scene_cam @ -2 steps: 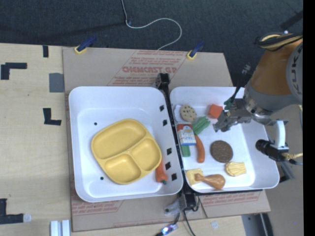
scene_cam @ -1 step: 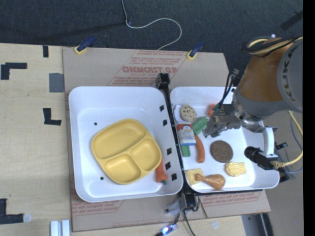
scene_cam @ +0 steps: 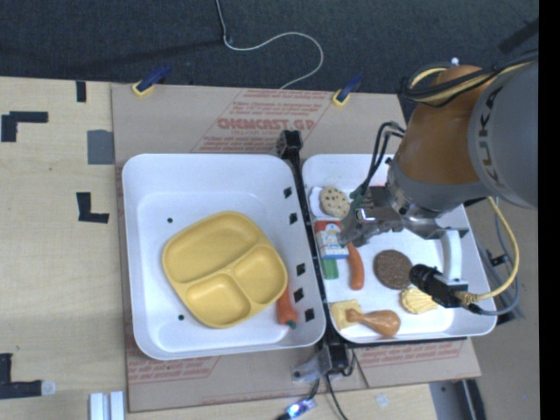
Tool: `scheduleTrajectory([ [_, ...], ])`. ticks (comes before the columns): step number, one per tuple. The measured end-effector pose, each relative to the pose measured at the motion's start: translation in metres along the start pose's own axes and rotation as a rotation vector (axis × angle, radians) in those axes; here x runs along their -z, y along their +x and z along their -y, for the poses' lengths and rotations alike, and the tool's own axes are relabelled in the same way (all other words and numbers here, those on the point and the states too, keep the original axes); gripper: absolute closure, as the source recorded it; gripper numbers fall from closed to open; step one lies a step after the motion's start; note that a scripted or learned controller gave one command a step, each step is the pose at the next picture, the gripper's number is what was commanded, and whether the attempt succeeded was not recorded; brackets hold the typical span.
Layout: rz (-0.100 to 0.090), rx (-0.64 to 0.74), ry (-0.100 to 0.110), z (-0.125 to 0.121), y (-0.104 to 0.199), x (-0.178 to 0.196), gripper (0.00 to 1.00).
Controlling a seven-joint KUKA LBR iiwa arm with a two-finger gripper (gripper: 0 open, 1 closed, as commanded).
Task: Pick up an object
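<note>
My own wrist and orange band (scene_cam: pixel 442 143) cover the upper part of the right bin (scene_cam: pixel 477 326). My gripper (scene_cam: pixel 357 226) is too dark to make out clearly. My arm runs off the right edge. The label on the small package (scene_cam: pixel 330 248) is too small to read.

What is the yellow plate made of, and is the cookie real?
The yellow plate looks like moulded plastic: one even colour, smooth matte surface, rounded dividers between three sections. The cookie is probably toy plastic too, since it lies among toy-like foods such as the drumstick, but it is too small in the picture to be sure.
</note>
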State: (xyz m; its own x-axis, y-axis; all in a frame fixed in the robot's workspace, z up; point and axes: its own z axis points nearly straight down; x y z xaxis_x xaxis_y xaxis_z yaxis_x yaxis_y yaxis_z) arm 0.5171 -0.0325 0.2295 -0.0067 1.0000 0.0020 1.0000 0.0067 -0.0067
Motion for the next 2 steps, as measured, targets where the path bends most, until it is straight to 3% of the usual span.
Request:
scheduleTrajectory([
  [1, 0.002, -0.005, 0.001, 0.005, 0.017, -0.018, 1.0],
  [2, 0.002, -0.006, -0.002, 0.003, 0.014, 0.003, 1.0],
])
